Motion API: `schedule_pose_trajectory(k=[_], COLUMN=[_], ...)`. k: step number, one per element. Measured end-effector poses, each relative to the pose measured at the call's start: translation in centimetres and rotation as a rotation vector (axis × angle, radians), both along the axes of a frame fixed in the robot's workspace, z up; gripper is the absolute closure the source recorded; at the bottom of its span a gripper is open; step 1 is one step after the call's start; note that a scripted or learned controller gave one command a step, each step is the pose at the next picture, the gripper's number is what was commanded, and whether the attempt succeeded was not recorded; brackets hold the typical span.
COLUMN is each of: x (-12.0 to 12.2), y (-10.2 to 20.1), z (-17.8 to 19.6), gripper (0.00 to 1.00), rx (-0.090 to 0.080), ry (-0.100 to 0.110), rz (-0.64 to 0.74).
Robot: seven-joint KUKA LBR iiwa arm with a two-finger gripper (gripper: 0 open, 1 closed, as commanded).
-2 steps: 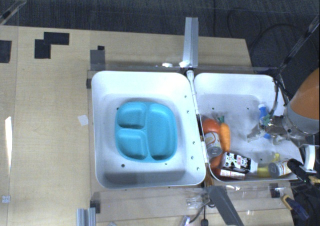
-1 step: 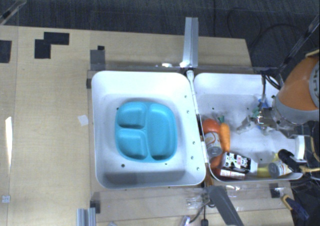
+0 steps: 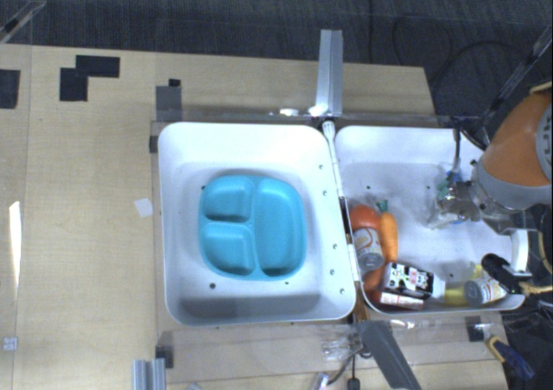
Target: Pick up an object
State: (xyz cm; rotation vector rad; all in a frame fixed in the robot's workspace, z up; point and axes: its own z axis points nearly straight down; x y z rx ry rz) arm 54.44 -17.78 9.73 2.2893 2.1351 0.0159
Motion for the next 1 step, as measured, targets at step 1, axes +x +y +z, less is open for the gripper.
schedule_pose_trajectory(k=[1], x=[-0.52], y=[-0.13], z=[11.99], gripper=[1.00], rx=[0.000], ry=[0.013], rz=[0.027])
